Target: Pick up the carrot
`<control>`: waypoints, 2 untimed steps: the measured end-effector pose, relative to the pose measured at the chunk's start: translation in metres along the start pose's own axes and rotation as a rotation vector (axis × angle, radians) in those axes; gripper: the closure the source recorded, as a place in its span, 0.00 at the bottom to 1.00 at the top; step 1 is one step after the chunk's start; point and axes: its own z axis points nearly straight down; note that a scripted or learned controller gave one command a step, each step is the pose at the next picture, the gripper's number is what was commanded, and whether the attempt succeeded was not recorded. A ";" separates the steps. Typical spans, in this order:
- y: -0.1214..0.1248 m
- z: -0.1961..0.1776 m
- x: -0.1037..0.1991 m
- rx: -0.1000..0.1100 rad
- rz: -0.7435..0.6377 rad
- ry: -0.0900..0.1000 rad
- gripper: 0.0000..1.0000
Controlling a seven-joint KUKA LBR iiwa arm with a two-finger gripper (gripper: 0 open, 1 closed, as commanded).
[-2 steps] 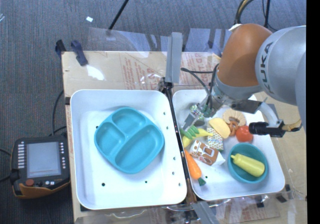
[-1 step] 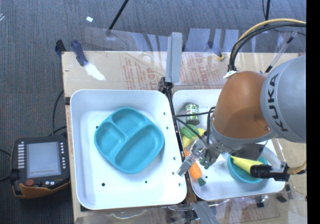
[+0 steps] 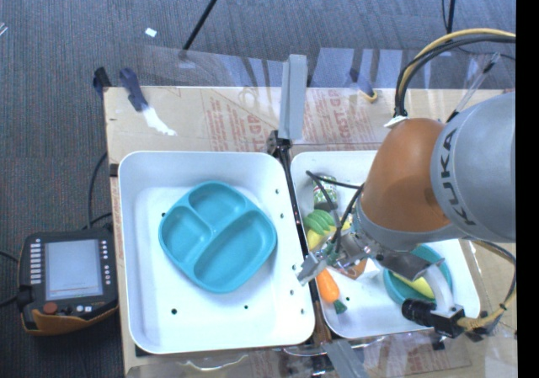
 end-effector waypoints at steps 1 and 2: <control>0.000 0.000 0.000 0.000 -0.001 0.000 0.00; 0.000 0.000 0.000 0.000 -0.001 0.000 0.00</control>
